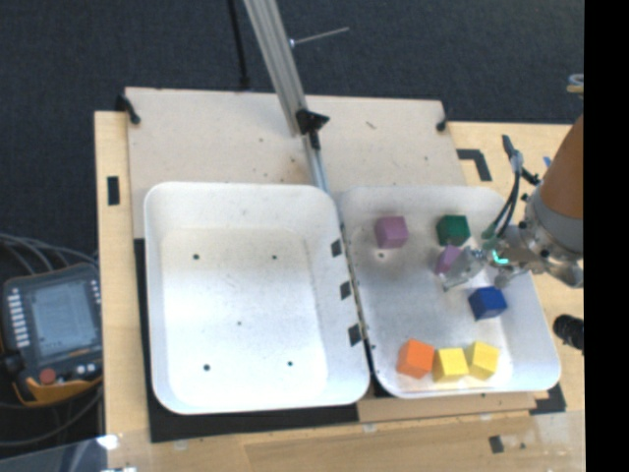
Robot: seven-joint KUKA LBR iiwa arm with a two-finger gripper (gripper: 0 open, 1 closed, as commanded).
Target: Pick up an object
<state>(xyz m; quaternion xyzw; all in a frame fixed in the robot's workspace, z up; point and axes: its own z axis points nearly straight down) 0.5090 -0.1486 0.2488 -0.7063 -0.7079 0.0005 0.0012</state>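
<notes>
The right bin (526, 357) holds several blocks. A purple cube (391, 231) and a green cube (453, 229) lie near its far side. A blue cube (487, 303) sits in the middle right. An orange cube (416, 358) and two yellow cubes (452, 364) (484, 359) line the near edge. My gripper (460, 266) reaches in from the right, low over the bin's middle. A small purple block (448, 259) sits right at its tip, touching or nearly touching it. Whether the block is gripped is unclear from this angle.
The left bin (246, 293) stands beside the right one, with a black divider strip (346, 288) between them. A slanted metal pole (280, 57) rises from behind the bins. A control pendant (51, 324) lies off the bench at the left.
</notes>
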